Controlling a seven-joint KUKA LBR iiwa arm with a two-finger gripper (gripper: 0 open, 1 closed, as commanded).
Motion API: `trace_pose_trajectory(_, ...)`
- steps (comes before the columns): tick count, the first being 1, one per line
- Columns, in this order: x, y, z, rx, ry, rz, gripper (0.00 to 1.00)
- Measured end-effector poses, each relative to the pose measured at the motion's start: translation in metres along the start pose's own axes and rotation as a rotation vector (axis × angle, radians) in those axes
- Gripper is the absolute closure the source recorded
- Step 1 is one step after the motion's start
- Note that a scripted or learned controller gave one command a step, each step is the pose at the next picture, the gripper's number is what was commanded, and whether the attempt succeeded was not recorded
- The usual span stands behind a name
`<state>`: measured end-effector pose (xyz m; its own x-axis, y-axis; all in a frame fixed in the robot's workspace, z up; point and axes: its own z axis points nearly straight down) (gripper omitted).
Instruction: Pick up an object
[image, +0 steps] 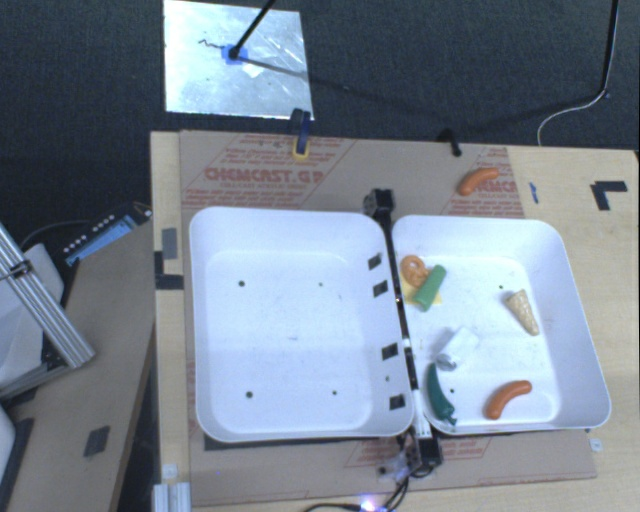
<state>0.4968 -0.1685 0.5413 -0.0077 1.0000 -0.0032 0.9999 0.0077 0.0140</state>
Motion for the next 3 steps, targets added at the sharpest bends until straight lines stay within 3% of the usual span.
trace_pose_trajectory(1, -0.017, -0.011, 0.006, 0.011, 0.002, 0.007, 1.0)
trace_pose_trajectory(3, -0.038, -0.011, 0.006, 0.01, 0.0, 0.007, 1.0)
